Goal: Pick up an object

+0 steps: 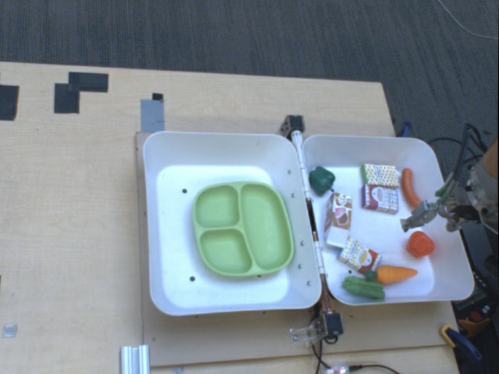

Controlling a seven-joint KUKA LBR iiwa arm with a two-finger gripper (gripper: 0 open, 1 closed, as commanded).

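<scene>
My gripper [433, 221] hangs over the right side of the right bin [456, 287], reaching in from the right edge. Its two dark fingers stand apart, open, with nothing between them. Just below it lies a red tomato [420, 244], apart from the fingers. An orange-red sausage [409, 187] lies just above and left of it. Further left are a red and green carton [380, 188], a small carton [339, 211], a dark green vegetable [321, 179], another carton [359, 254], a carrot [395, 273] and a green cucumber [363, 287].
The left bin [168, 209] holds a light green divided plate [242, 228]. A ridge [308, 209] separates the two bins. Cables and a clamp [323, 329] sit at the bench's front edge.
</scene>
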